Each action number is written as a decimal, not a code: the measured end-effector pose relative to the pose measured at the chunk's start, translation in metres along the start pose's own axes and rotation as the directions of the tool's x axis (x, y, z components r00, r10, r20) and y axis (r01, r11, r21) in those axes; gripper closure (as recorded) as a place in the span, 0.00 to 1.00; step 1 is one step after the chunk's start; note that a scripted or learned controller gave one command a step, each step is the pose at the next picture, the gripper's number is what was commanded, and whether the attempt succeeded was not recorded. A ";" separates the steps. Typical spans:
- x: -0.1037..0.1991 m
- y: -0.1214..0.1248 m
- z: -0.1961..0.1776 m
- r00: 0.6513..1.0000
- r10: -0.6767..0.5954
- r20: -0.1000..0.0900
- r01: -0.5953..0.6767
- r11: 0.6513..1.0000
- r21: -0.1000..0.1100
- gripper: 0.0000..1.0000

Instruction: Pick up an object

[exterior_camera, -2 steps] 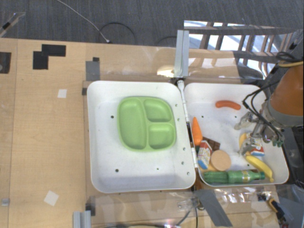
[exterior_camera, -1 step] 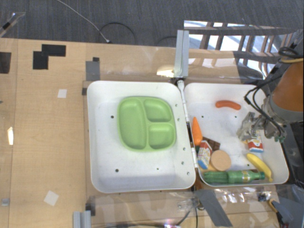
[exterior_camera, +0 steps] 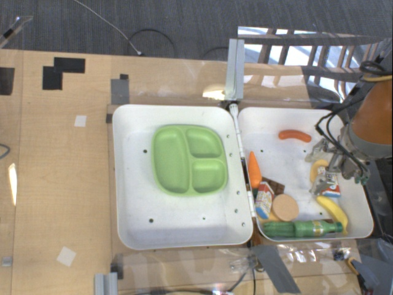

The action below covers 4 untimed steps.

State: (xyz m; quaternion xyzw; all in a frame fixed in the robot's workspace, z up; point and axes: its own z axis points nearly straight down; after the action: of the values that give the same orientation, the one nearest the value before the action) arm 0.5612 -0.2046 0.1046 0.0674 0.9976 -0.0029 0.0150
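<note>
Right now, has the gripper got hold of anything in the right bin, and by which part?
Cannot be told. The gripper is low in the right bin, over the banana and a small red, white and blue item; nothing visibly sits between its fingers.

Arm (exterior_camera: 374, 118): cut off by right edge of frame; only orange band and wrist section visible.

Pincer (exterior_camera: 328, 180): sits low over right bin (exterior_camera: 295, 117); finger state not resolvable among cables and metal parts.

Small red-white-blue item (exterior_camera: 330, 192), directly under pincer: partly covered, identity unclear.

Banana (exterior_camera: 332, 211), just below pincer: upper end hidden. A second yellow piece (exterior_camera: 315, 171) left of pincer is mostly covered.

Brown item (exterior_camera: 274, 187) left of pincer, behind the round tan disc (exterior_camera: 285, 208): largely hidden.

Small packet (exterior_camera: 264, 200) beside disc: label too small to read.

Table (exterior_camera: 55, 183): cut off at left and bottom edges.
</note>
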 end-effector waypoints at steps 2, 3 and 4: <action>-0.010 0.001 0.000 1.000 -0.001 0.000 0.001 1.000 0.000 1.00; -0.028 0.016 -0.093 0.972 0.233 -0.015 -0.233 0.973 0.001 1.00; -0.027 0.016 -0.091 0.972 0.234 -0.020 -0.234 0.972 0.002 0.00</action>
State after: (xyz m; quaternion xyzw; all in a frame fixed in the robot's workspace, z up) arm 0.5875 -0.1917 0.1964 0.1842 0.9829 -0.0002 0.0055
